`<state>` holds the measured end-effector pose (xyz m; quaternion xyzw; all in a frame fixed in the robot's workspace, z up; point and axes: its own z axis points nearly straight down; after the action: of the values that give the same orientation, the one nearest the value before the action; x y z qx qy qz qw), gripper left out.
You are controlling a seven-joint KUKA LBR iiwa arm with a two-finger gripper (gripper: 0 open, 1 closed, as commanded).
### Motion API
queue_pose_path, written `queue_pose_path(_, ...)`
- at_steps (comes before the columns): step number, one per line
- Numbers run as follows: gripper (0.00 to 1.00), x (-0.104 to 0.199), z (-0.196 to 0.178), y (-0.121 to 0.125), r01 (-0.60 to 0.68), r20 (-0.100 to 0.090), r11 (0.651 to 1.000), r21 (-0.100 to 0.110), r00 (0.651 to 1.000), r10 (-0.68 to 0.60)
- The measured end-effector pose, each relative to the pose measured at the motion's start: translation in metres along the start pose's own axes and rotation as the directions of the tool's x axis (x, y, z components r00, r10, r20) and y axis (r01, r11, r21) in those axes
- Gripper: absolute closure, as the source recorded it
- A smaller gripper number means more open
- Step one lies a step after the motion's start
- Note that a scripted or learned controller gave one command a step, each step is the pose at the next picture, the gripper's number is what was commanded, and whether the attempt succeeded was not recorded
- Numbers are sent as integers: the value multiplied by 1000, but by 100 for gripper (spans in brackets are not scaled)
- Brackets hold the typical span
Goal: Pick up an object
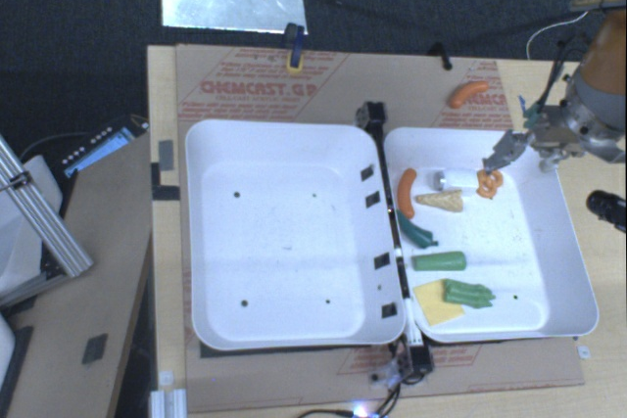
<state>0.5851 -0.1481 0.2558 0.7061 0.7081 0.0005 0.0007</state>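
The right bin (549, 240) holds several small toy foods. Along its left side lie an orange sausage (407, 192), a white cylinder (453, 179), a beige wedge (440, 201), a teal piece (415, 232), a green cucumber (438, 260), a green pepper (468, 293) and a yellow slab (438, 304). A small orange curled piece (487, 183) sits by the cylinder's right end. My gripper (495, 162) reaches in from the right at a slant, its tip directly above and touching or nearly touching that orange piece.
The left bin (211, 147) stands beside the right one, joined by a black hinged divider (377, 181). Another orange sausage (468, 94) lies on the cardboard behind the right bin. A yellow clamp (294, 49) sits at the cardboard's far edge.
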Motion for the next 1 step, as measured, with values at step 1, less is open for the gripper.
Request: queue_pose_path(1,0,16,161,43,4,-3,1000,11,1000,-4)
